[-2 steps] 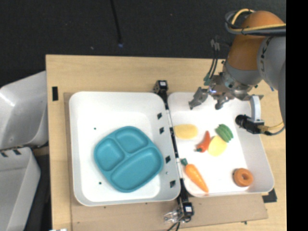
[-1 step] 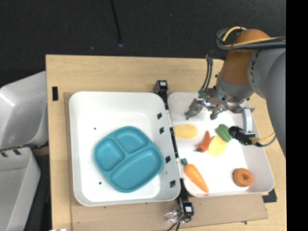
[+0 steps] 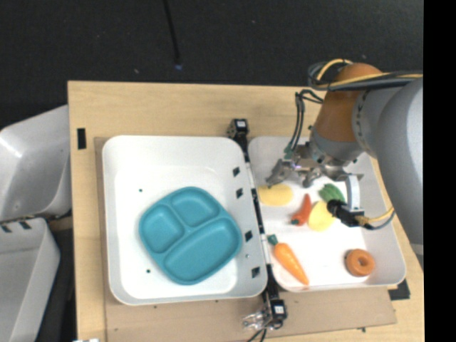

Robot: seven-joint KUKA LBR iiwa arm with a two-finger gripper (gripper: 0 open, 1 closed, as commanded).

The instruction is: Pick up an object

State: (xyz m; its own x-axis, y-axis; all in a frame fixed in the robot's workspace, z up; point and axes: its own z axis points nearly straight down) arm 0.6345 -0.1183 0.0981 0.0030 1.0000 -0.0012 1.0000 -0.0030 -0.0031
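My gripper (image 3: pixel 298 173) hangs low over the back of the right bin (image 3: pixel 385 266), with the orange-banded wrist above it. Just below its metal fingers lies a pale yellow toy (image 3: pixel 276 194) near the bin's left wall. To the right of that sit a red chili (image 3: pixel 303 209), a yellow lemon-like piece (image 3: pixel 320 217) and a green piece (image 3: pixel 331 192). A carrot (image 3: pixel 291 260) lies at the front left of the bin and an orange donut (image 3: pixel 360 262) at the front right. I see nothing between the fingers.
The left bin (image 3: pixel 121 162) holds a blue divided plate (image 3: pixel 189 234). Small black clips (image 3: pixel 238 127) sit along the divider between the bins. A black cable with a plug (image 3: pixel 353 216) hangs from the wrist over the toys.
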